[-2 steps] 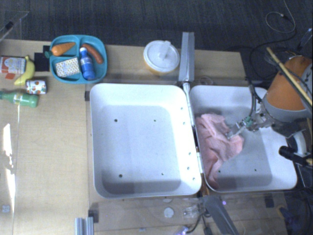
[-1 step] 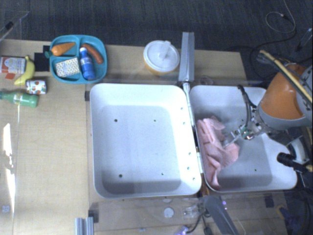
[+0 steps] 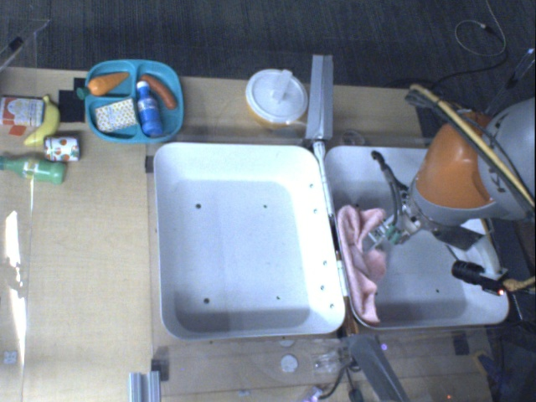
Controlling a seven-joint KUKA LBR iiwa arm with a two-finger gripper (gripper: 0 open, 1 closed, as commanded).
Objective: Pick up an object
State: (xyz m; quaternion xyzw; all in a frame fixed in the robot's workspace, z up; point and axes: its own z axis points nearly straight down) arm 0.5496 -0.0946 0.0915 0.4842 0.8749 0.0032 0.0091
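gripper [image 3: 387,234] touches pink cloth [image 3: 360,262] in right bin [image 3: 435,308].

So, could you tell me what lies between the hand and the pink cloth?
Nothing: in the camera view the hand sits right at the cloth, against its upper right edge in the right bin.

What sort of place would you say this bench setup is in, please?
Most likely a robotics lab's grasping test bench: two shallow white bins side by side, the arm's tool over a pink cloth, and a blue tray of toy food.
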